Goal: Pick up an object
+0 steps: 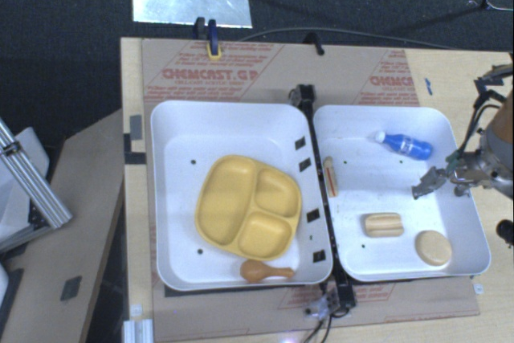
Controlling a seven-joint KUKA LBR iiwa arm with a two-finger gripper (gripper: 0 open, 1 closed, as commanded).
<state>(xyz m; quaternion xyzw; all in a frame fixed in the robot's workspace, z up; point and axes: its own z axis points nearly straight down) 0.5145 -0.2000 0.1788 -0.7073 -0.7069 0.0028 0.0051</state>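
A: So, from the camera above the bench, what sits in the left bin [173,173]?

B: A yellow divided plate [249,207] fills most of its floor, three compartments, nothing in any of them. Just beside the plate at its six o'clock lies a tan drumstick [263,271], close against the bin's near wall.

A: And the right bin [458,128]?

B: Four things. A blue bottle [405,144] with a white cap lies on its side toward twelve o'clock. A thin hot dog [329,176] lies along the wall at nine o'clock, next to the seam between the bins. A tan bread roll [381,225] rests toward six o'clock, and a round pale cookie [434,247] sits near it, toward the five o'clock corner. All four are apart from each other.

A: Where's the gripper [426,187]?

B: At the right bin's three o'clock edge, reaching in over the rim. It's between the bottle and the cookie, touching neither. Nothing is visible in its grasp; how far its fingers are spread I cannot tell from this angle.
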